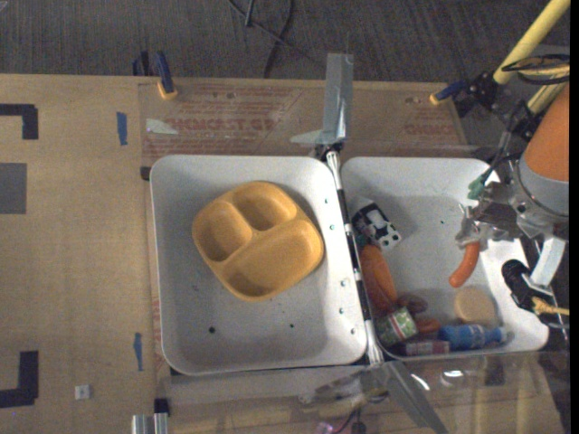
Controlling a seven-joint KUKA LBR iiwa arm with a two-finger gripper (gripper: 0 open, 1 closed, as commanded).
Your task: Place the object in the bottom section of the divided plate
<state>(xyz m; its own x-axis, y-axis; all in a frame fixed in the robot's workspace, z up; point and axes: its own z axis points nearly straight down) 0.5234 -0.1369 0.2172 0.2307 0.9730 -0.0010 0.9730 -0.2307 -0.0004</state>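
The yellow divided plate [258, 240] lies tilted in the left bin [181, 333]. It has two small sections toward the top and one large section [271, 259] at its lower right. Over the right bin [425, 197], far to the right of the plate, my gripper [472, 236] is shut on the upper end of a small orange-red sausage [464, 267]. The sausage hangs slanted below the fingers. The wrist hides part of the fingers.
The right bin holds a black-and-white toy [375, 226], a long orange carrot [378, 278], a green can [398, 324], a blue bottle [470, 335] and a round tan piece [475, 306]. A raised wall [348, 260] divides the two bins.
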